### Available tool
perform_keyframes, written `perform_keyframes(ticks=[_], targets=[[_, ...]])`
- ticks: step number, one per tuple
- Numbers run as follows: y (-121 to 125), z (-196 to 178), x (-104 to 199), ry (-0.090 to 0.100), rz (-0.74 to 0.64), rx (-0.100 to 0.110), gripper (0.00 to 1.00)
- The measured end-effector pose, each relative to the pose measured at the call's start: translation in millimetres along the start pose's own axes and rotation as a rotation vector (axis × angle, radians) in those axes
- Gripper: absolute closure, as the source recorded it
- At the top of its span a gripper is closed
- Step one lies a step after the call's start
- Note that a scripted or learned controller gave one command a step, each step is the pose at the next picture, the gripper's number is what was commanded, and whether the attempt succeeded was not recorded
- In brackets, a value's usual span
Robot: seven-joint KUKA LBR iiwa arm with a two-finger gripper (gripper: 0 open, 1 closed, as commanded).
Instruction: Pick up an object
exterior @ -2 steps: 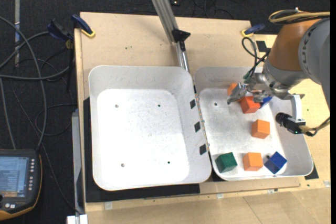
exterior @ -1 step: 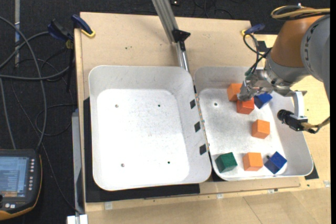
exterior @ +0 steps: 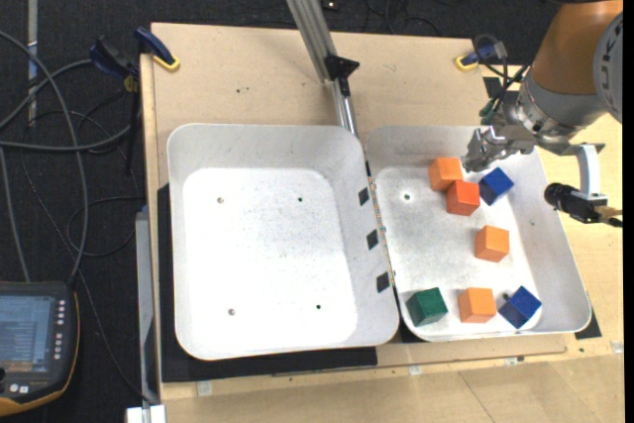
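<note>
Camera view: end effector (exterior: 485, 152) above right bin's (exterior: 565, 253) far edge, beside blocks (exterior: 456, 185).

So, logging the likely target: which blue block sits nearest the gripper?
The upper blue block, just below the gripper; the other blue block lies by the bin's near rim.

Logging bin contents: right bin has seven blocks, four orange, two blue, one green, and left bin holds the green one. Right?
Not quite. The camera view shows the green block in the right bin, near its front left corner, not in the left bin. The rest stands: seven blocks, four orange, two blue, one green.
</note>
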State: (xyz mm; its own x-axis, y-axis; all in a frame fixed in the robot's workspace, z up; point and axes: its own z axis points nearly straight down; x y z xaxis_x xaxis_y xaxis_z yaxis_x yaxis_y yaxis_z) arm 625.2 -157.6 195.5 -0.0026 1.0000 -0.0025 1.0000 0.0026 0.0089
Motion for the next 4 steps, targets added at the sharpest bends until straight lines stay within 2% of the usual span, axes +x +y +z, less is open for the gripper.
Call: perform_keyframes(ticks=[1, 2, 3, 4], targets=[[8.5, -47.5, -5.5, -0.001, 0.000, 0.001, 1.00], [9.8, -66.5, -5.5, 0.001, 0.000, 0.004, 1.00], [13.7, -71.5, 54.1, 0.004, -0.006, 0.008, 1.00], [17.1, -55.5, 106.3, 0.004, -0.005, 0.010, 1.00]])
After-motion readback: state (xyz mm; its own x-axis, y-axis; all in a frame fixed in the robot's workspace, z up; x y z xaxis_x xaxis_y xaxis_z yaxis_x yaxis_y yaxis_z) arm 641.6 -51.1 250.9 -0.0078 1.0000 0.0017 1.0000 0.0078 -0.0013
